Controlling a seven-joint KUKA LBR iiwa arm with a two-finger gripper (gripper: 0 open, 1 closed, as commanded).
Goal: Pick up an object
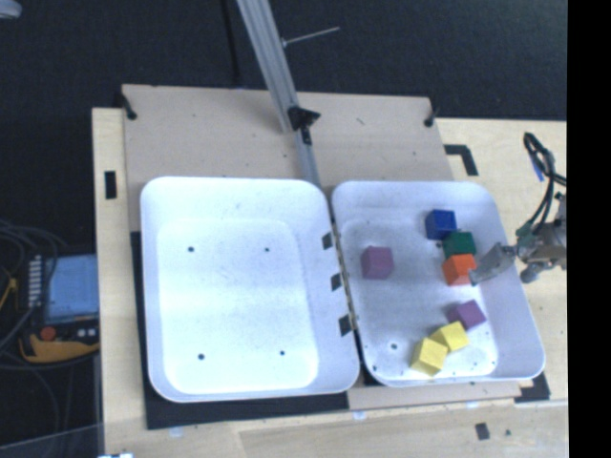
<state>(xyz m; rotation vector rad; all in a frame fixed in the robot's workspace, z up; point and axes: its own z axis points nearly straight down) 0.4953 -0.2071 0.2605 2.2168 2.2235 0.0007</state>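
Camera view from above: the gripper (pixel 487 263) reaches in over the right bin's (pixel 401 208) far right side, its tip just beside the orange cube (pixel 457 270), and I can't tell its state from here. Green cube (pixel 459 243) touches the orange one, blue cube (pixel 440 223) just beyond. A purple cube (pixel 377 261) sits alone mid-bin; another purple cube (pixel 467 313) and two yellow cubes (pixel 440 345) cluster near the front. Left bin (pixel 234 191) alongside.

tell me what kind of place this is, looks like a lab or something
Probably a robotics lab bench set up for grasping trials: two shallow white bins sit side by side on a bench, small coloured blocks lie in the right one, and a gripper reaches in from the right.
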